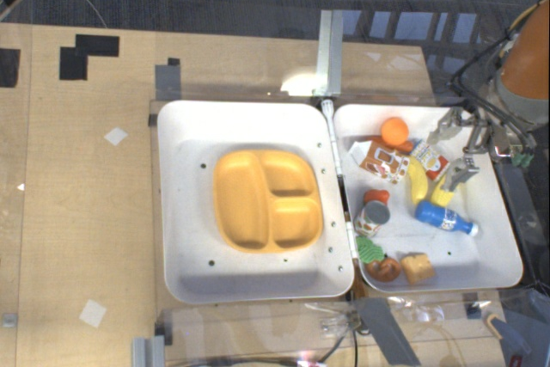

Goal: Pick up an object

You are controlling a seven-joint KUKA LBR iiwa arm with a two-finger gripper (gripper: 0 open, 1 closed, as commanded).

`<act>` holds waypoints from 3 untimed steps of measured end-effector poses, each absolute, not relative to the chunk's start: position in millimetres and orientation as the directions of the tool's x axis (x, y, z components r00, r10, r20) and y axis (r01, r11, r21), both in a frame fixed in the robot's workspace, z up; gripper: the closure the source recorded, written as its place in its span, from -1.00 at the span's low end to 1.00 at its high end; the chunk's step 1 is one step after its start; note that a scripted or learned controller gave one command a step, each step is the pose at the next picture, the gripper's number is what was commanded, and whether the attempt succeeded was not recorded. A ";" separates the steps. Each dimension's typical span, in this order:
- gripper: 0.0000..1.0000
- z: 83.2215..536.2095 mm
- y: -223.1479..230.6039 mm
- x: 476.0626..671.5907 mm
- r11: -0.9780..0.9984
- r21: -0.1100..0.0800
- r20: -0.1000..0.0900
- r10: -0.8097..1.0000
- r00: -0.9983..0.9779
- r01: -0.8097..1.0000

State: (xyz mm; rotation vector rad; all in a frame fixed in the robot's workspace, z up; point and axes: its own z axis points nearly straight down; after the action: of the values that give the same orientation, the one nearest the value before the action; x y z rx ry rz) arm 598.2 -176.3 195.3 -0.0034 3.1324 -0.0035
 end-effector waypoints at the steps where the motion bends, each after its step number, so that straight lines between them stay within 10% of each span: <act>1: -1.00 110.7 -192.5 620.8 0.971 0.000 -0.025 0.239 -0.971 0.239; 2: 1.00 125.7 -191.0 624.5 0.973 0.000 -0.035 0.231 -0.972 0.232; 3: -1.00 124.8 -190.5 624.1 0.973 0.000 -0.034 0.231 -0.972 0.231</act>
State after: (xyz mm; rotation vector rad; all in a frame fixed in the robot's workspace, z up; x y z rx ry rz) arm 624.1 -190.5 124.8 0.3610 3.0871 -0.0057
